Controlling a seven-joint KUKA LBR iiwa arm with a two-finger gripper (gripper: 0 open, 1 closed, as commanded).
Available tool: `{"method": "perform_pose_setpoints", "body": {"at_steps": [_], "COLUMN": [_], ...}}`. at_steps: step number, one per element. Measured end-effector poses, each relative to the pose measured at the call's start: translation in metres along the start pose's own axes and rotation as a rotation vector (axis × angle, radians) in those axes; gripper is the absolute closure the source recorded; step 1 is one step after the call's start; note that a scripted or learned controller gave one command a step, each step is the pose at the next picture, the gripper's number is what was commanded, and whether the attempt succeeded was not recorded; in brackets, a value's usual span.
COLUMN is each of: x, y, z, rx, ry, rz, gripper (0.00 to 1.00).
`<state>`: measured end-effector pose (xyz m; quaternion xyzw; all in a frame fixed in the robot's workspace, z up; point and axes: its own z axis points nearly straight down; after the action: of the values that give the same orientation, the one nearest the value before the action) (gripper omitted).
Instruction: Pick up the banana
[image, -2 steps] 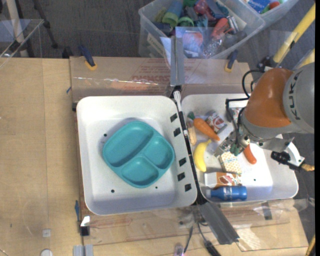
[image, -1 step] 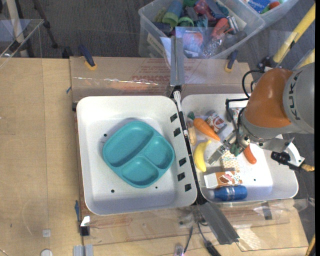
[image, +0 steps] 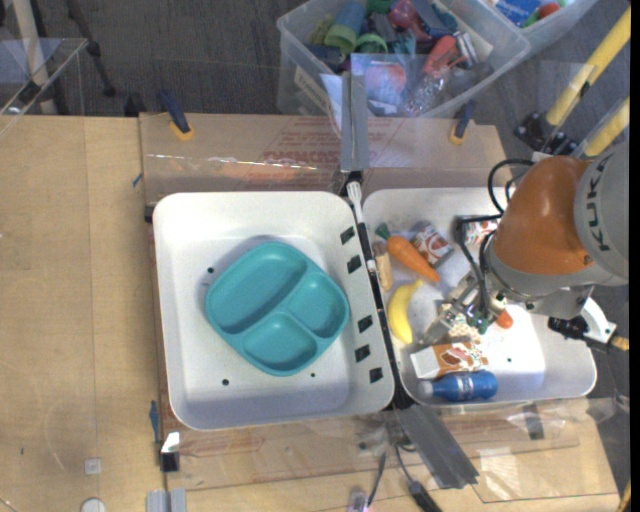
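The banana (image: 401, 311) lies in the right bin (image: 570, 375), just below the carrot (image: 413, 257). Looks like light, smooth plastic, so I'd pinch across its curved middle. Gripper (image: 462, 312) hovers just beside it, can't tell how it's set
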<state>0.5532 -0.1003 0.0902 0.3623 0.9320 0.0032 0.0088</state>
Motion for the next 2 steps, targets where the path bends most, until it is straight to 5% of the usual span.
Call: {"method": "perform_pose_setpoints", "body": {"at_steps": [1,2], "x": [-0.055,-0.013], "y": [0.046,0.020], "z": [0.002,0.001], "rx": [0.004,0.005], "ry": [0.003,0.005], "rz": [-0.046,-0.065], "gripper": [0.00,0.00]}}
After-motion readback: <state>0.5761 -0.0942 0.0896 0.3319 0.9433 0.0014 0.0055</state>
